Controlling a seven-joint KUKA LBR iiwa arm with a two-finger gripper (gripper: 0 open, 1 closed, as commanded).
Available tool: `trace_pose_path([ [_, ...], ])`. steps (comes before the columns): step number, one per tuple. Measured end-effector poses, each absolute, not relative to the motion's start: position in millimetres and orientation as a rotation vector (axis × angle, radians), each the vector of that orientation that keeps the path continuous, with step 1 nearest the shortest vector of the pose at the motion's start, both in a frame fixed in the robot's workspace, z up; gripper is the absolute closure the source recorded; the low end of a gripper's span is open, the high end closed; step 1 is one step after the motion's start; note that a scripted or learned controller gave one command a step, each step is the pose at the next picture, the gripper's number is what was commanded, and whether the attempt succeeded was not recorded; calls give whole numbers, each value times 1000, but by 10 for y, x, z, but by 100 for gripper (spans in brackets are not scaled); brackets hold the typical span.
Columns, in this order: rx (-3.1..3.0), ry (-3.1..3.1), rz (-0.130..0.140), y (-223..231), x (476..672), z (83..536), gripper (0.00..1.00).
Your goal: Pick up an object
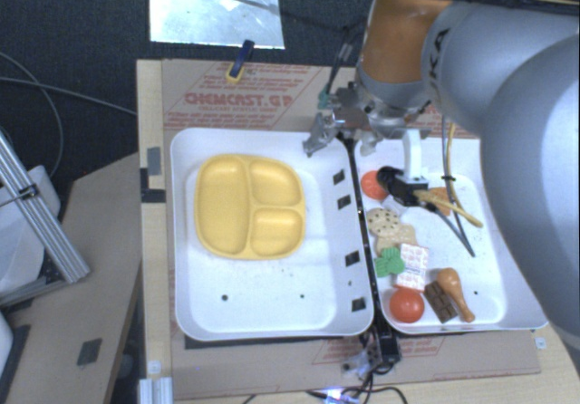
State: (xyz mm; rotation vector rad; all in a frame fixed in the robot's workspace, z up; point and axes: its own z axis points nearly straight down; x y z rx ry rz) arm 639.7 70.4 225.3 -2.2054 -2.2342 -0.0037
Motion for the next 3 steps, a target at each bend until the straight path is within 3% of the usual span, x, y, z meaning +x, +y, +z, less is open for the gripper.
trace_pose_path([
  [1, -2206, -2234, -5, 1581, 5815, 2476, 0],
  [2, -2206, -2229, 6, 2327, 5753, 1371, 0],
  [3, -2219, -2224, -4, 2280, 5787, 1543, 100],
])
